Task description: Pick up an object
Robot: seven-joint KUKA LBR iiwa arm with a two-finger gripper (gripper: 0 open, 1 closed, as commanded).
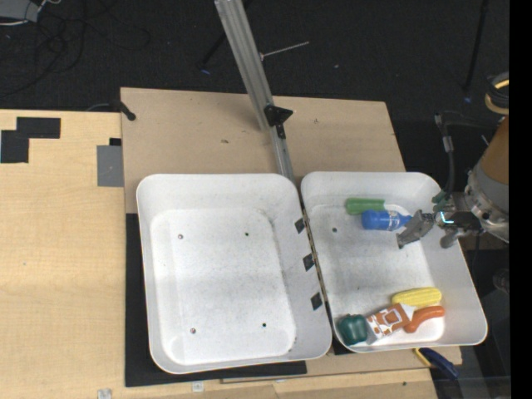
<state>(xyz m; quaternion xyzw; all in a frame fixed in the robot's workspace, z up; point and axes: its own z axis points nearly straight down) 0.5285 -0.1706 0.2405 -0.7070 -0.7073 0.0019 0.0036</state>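
Observation:
My gripper (431,230) hangs over the right side of the right bin (366,260), fingers spread open with nothing between them. Just left of one fingertip lies a blue bottle (381,220), with a green object (364,206) right behind it. Near the bin's front edge sit a yellow piece (417,297), an orange and white toy (404,317) and a dark green cup-like object (353,329).
The left bin (220,264) stands beside the right one, joined by black clips. A slanted aluminium rail (253,81) rises behind the bins. The arm's wrist (490,198) enters from the right edge.

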